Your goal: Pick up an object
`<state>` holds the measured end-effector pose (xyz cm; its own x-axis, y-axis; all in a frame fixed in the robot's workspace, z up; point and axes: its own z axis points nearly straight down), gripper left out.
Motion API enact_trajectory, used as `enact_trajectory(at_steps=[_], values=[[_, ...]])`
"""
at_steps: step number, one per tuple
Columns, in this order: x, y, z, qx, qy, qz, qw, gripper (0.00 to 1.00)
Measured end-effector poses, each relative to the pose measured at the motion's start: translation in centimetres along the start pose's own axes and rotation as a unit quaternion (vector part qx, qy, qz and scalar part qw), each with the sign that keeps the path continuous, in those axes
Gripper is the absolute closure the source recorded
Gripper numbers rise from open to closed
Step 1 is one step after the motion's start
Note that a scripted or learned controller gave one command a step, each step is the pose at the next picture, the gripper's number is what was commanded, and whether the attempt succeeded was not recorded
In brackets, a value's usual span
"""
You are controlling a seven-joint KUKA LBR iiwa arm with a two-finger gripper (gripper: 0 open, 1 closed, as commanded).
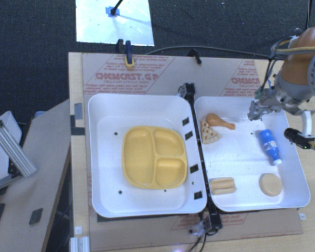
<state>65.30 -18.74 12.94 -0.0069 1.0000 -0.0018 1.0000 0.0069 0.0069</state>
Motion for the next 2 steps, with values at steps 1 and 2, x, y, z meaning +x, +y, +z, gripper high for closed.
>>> enact_trajectory(at_steps=[1, 2], values=[[0.4, 1.2, -5.6, -0.001, 0.0, 0.001, 1.0, 1.0], [0.7, 0.9, -12.0, -0.001, 0.0, 0.0, 1.0, 1.0]])
